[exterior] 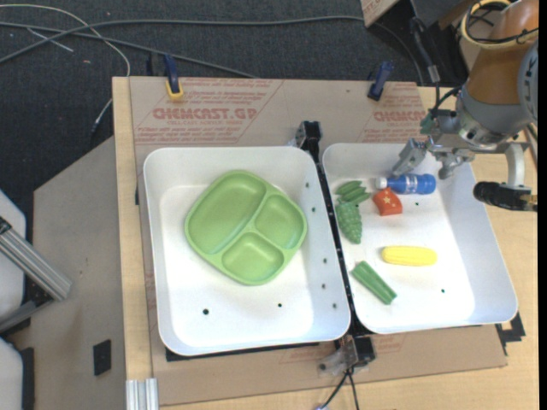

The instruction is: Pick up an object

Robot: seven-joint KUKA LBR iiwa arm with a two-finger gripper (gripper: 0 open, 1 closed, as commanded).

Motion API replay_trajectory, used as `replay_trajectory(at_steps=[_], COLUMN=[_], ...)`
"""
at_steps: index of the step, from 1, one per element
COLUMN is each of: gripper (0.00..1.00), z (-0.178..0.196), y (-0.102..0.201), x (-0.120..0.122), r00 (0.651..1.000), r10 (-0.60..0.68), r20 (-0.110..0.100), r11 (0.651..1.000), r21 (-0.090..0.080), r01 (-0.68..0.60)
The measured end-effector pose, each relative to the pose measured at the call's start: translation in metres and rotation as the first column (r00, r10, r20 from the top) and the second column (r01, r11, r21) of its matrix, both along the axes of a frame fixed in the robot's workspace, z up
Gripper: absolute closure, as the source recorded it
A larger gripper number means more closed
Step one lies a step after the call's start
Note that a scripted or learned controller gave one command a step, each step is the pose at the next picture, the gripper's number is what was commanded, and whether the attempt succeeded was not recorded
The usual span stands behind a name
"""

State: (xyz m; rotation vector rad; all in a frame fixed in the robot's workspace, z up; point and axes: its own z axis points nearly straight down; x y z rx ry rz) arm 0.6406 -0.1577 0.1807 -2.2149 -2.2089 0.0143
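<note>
We are at the approach, and nothing has been lifted yet. The grey arm's two-finger gripper (430, 155) hangs over the far part of the right-hand shallow white bin (479, 272), and its jaws stand parted with only bin floor showing between them. Just below the jaws lies a small blue-and-white plastic bottle (412, 184) on its side, resting on the bin floor. We judge it the likeliest target, being the nearest thing, though the task names no particular object. Descent, closing and lift all remain.

Around it the bin is fairly crowded. A small red block-like toy (389, 203) sits just beside the bottle's white end, close enough that a finger coming down on that side could nudge it. Further left lie a dark green leafy toy (351, 191) and a bumpy green pickle-shaped toy (349, 221) — near the bin's inner wall. A yellow toy corn cob (408, 256) and a green stick-shaped toy (374, 282) lie nearer the camera, well apart from the jaws.

The left-hand white bin (171, 254) carries a light green divided plastic plate (246, 226) — out of the way of this reach. Both bins rest on a cardboard sheet (256, 105) clamped to the bench.
</note>
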Motion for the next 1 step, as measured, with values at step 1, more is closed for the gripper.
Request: replay_trajectory(at_steps=[1], gripper=[0.0], z=[0.0093], y=[0.0003], x=[0.0035], r00=[1.0], r10=[0.003], r20=[0.015], r11=[1.0], r21=[-0.003], r01=[-0.003])
